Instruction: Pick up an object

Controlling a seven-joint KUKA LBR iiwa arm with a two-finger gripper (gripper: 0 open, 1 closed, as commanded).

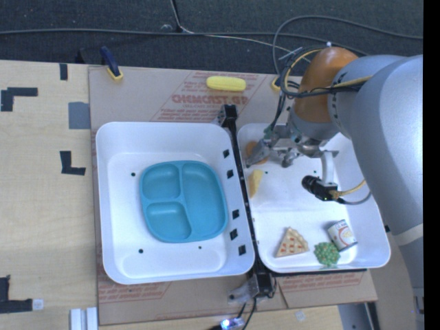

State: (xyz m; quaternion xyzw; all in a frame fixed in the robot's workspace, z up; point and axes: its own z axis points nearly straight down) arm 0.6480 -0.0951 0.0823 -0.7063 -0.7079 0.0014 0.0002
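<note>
Starting at your left, the tabletop (41, 205) is showing pale wood with dark tape marks, and a sheet of printed cardboard (165, 95) is lying under both bins. A blue-handled clamp (111, 63) is sitting at the cardboard's far left corner, and a yellow clamp (225, 83) is resting along its far edge.

The left bin (113, 139) is holding a blue divided plate (183, 201), lying flat near its middle with three compartments facing up.

Moving across the black divider where the bins are meeting, you are looking at the right bin (368, 208). A pale yellow piece (255, 182) is lying just beside its left wall. An orange-brown item (251, 148) is sitting near the far left corner, partly hidden, so you cannot tell what it is. Along the near side a pizza slice (292, 243) is lying flat, a green broccoli-like piece (327, 254) is sitting just beside it on the right, and a small can (342, 234) is lying tilted right by the green piece.

The gripper (275, 155) is hanging low over the far left part of the right bin, close to the orange-brown item. You cannot tell how it is set, and nothing is visibly caught in it. The grey arm (388, 129) is reaching in from the right, its orange band (323, 74) above the wrist.
</note>
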